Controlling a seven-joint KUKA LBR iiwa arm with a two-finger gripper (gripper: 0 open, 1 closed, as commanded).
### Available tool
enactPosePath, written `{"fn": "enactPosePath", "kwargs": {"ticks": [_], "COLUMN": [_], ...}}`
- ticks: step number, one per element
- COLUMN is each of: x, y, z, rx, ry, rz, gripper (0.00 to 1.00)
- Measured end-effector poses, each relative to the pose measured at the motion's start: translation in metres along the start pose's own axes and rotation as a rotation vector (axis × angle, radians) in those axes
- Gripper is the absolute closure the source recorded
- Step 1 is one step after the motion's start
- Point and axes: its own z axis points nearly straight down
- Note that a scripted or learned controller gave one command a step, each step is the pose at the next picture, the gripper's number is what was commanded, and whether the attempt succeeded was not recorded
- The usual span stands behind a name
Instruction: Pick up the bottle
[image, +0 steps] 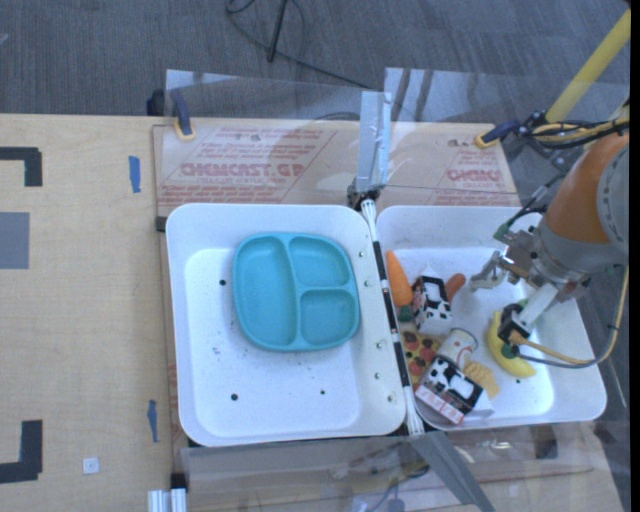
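Near the front edge of the right bin (585, 400), close to the wall between the bins, lies what looks like the bottle (450, 388). It is a black-and-white patched item on its side, though its shape is hard to read from this angle. A pale round cup-like thing (459, 343) touches its upper end, a spotted pizza slice (420, 349) lies just to its left, and a small yellow ridged piece (481, 377) sits at its right. A banana (512, 360) lies further right. Behind these are a cow figure (432, 301) and a carrot (399, 278). The gripper (497, 268) hangs over the bin's back right part, well apart from the bottle; how wide it stands cannot be told. The left bin (200, 400) bears a teal divided plate (296, 291).
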Motion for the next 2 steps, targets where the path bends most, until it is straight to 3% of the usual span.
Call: {"fn": "enactPosePath", "kwargs": {"ticks": [1,2], "x": [-0.031,-0.041], "y": [-0.009,-0.025], "z": [-0.002,-0.003], "rx": [0.014,0.008], "ry": [0.019,0.023], "rz": [0.178,-0.093], "gripper": [0.00,0.00]}}
